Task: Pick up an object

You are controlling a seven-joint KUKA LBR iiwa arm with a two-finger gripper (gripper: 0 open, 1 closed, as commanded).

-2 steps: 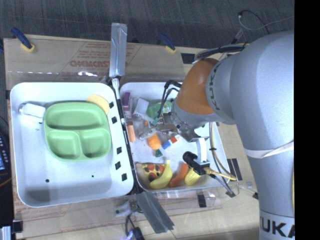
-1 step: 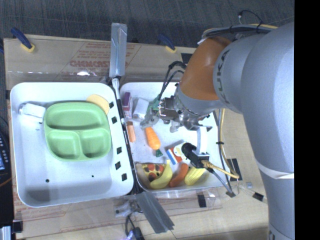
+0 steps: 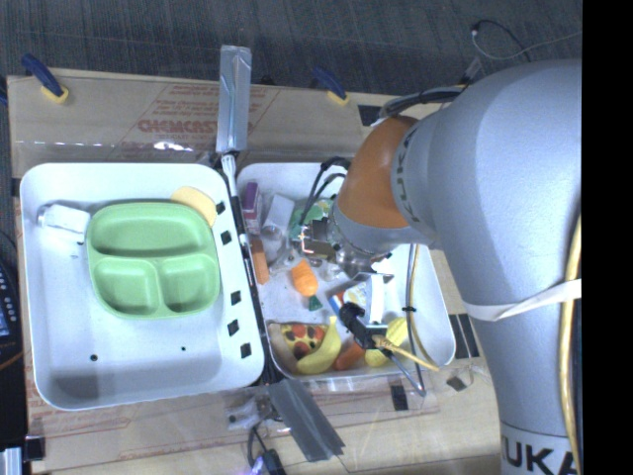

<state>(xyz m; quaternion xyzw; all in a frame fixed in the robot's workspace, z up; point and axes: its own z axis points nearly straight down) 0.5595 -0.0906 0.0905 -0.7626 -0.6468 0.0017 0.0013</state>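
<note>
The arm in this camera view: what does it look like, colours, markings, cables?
The arm is bulky, with rounded light grey casings and an orange band above the wrist. Part of the white KUKA lettering shows on its base at the bottom. Dark cables loop beside the wrist, where the gripper is a cluttered metallic assembly.

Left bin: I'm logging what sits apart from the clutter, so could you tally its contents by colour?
Green: 1, the green three-compartment plastic tray
Yellow: 1, the pale yellow rounded object at the tray's upper right corner
White: 1, the small white block at the tray's upper left
Total: 3 in the shallow white left bin
</note>
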